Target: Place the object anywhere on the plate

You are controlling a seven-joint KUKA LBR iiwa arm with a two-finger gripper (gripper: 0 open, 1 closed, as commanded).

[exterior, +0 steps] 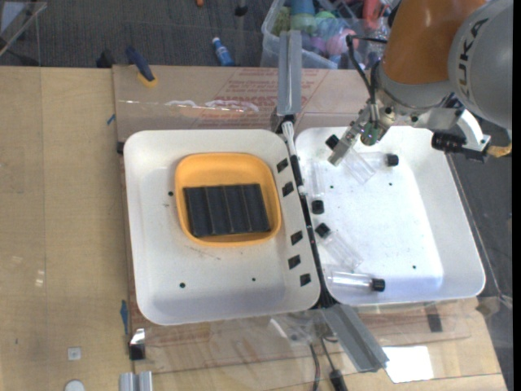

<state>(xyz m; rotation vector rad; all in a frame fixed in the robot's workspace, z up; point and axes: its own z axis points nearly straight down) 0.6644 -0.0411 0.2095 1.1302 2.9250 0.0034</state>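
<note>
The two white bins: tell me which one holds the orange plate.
The left bin holds the orange plate, with a black ridged block on it. The right bin sits under the gripper.

plate [186, 177] orange | ribbed object [226, 209] black | bins [151, 287] white | arm [480, 39] grey, orange band

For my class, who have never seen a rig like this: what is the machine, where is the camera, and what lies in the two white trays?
One camera looks down at a slant on a bench with two shallow white bins. The grey and orange machine at the right is a robot arm; its gripper hangs over the right bin's far edge. The left bin holds an orange plate with a dark ribbed block lying on it. In the right bin, near its front edge, lies a small clear tube with a black cap. Whether the gripper holds anything is too small to tell.
</note>
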